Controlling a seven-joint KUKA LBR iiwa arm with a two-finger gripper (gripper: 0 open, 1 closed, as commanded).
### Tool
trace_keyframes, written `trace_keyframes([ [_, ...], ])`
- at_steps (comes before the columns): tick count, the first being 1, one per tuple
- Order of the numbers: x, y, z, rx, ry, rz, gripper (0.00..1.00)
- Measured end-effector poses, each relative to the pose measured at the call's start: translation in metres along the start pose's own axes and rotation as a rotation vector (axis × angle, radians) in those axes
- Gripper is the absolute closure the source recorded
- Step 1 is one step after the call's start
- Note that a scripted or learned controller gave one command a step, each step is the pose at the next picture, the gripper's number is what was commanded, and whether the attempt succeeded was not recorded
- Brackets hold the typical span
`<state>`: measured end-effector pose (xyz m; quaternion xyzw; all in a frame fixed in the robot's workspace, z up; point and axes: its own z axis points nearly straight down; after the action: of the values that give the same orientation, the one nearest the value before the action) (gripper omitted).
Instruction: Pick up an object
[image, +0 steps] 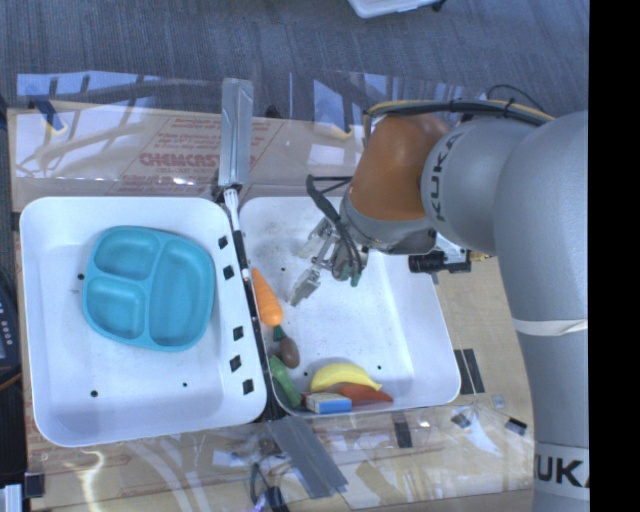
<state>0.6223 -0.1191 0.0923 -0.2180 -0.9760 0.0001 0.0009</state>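
Nearest the camera, along the right bin's front edge, lay a small cluster: a block with a blue top, a red pepper just behind it, and a banana resting against both. At the front-left corner a green vegetable leaned on the divider wall, with a brown, rounded piece just behind it. Farther back along that same left wall lay a carrot, its tip pointing to the far side.

Over in the left bin, a blue plate with three compartments sat a little toward the far-left corner, well apart from everything else.

My gripper hung over the bare middle of the right bin, near the carrot but not touching it. My fingers were spread apart and nothing sat between them. Behind it my wrist, with its orange band, crossed the bin's far-right edge, and the rest of my arm ran off toward the bench's right side.
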Motion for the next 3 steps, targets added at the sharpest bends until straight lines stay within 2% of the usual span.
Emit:
trace_keyframes([
  [1, -0.029, -0.052, -0.017, 0.0, -0.004, 0.414, 0.0],
  [2, 0.026, -0.078, 0.001, 0.001, 0.0, 0.482, 0.0],
  [3, -0.002, 0.0, -0.023, -0.003, -0.002, 0.44, 0.0],
])
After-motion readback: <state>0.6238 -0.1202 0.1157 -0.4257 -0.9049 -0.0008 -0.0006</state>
